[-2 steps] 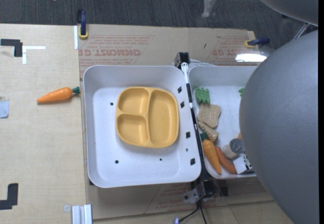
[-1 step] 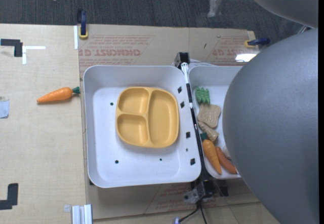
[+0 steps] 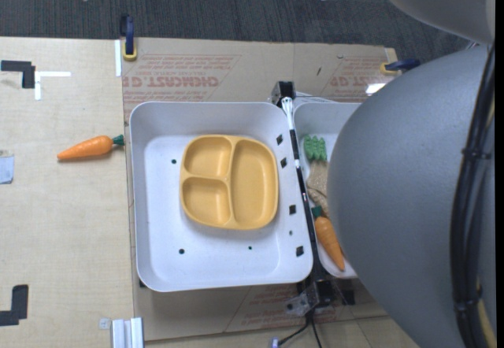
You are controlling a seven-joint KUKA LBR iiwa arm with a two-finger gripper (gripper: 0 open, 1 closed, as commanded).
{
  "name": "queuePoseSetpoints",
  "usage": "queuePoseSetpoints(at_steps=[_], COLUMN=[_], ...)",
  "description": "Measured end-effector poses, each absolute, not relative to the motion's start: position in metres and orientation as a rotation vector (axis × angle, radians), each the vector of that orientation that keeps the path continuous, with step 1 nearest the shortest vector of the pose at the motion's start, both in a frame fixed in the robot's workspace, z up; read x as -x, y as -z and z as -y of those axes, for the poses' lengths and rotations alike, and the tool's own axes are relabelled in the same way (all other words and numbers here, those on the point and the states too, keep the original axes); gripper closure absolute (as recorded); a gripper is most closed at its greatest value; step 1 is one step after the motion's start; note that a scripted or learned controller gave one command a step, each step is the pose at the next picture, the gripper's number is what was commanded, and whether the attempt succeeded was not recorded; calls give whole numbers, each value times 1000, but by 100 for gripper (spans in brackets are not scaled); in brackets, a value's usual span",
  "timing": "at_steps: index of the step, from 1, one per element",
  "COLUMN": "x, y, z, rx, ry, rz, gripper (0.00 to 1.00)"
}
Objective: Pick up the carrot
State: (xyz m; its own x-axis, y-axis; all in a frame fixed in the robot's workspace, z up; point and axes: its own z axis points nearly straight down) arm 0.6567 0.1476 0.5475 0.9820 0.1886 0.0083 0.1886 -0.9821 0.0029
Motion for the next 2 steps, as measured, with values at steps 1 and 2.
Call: queuePoseSetpoints(at_steps=[1, 2], x=[-657, -658], y=[-547, -555], z=[-148, -147], rx=[-3125, -3125], ry=[-11, -19], rz=[-299, -297], gripper=[0, 100])
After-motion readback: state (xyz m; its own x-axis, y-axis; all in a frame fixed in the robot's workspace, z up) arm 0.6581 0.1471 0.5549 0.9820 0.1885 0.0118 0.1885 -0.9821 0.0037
